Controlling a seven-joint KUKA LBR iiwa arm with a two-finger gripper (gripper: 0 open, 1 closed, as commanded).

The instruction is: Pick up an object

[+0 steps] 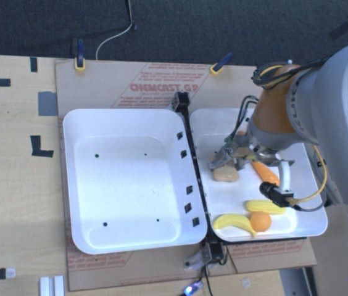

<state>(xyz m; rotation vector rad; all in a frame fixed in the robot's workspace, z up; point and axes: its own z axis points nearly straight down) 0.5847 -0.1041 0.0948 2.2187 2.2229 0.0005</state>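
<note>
On inspection I found the arm [297,113] reaching in from the right over the right bin [214,123], its orange band above the wrist and the pincer [226,159] lowered toward that bin's left half. The grey fingers [218,161] pointed left and down, ending just above a tan lump [226,175] that lay on the bin floor near the divider [189,159]. I could not tell whether the pincer was spread or pressed together, as the fingers ran together in the view, and I saw nothing plainly held between them. A carrot [265,171] lay at a slant just right of the tan lump, partly under the wrist. Toward the near side of the same bin I noted a small yellow piece [264,206], and below it an orange ball [260,222] touching the right end of a banana [232,223]. A black fitting with a yellow cable [310,199] hung off the wrist beside the yellow piece. The left bin [124,177] sat flush against the right one, with black clips along the shared edge. Both bins rested on a cardboard sheet [155,86] held to the counter [13,165] by two clamps [78,59] at its far edge. Black tape marks showed on the counter at the left.
</note>
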